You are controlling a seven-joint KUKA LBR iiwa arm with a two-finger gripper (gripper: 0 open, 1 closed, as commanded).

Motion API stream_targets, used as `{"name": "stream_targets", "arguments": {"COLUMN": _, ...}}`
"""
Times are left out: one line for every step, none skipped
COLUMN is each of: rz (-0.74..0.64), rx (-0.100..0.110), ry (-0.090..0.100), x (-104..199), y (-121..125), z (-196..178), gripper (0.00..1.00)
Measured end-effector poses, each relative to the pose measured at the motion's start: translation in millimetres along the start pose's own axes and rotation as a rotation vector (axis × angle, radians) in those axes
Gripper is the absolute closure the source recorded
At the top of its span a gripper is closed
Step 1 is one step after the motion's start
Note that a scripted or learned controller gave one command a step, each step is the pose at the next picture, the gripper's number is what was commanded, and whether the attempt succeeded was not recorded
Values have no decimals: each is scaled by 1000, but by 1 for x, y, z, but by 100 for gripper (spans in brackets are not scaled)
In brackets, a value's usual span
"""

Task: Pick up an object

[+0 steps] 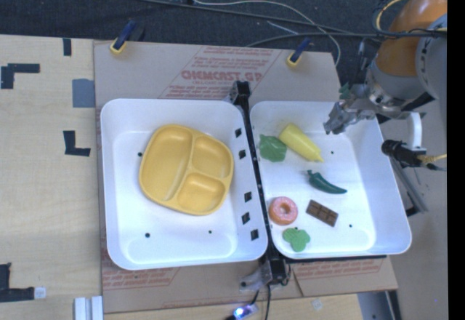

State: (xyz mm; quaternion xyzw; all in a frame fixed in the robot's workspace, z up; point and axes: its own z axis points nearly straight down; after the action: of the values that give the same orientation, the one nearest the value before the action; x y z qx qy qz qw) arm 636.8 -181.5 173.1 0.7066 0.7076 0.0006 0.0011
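Nearest in the right white plastic bin [378, 238] lie a green leafy toy [296, 238], pink-frosted doughnut [282, 210] and brown chocolate bar [322, 212]. Farther back, the smooth yellow plastic corn cob [300, 142] looks light, rigid, slippery; grip mid-body. Beyond hovers the pincer [338, 120], spread or pressed I cannot tell.

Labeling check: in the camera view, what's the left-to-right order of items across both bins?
Yellow tray → green leaf → donut → chocolate bar → gripper. Left out: corn, green pepper and the small green piece near the donut, since they overlap others in this order.
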Motion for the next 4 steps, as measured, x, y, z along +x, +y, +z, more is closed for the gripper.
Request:
{"name": "stream_targets", "arguments": {"rz": 0, "rx": -3, "ry": -1, "x": -3, "y": 11, "z": -54, "gripper": 100}}
{"name": "stream_targets", "arguments": {"rz": 0, "rx": -3, "ry": -1, "x": -3, "y": 12, "z": -108, "gripper": 100}}
{"name": "stream_targets", "arguments": {"rz": -3, "rx": 4, "ry": 1, "x": 44, "y": 6, "z": -109, "gripper": 100}}
{"name": "stream_targets", "arguments": {"rz": -3, "rx": 5, "ry": 1, "x": 92, "y": -7, "z": -92, "gripper": 100}}
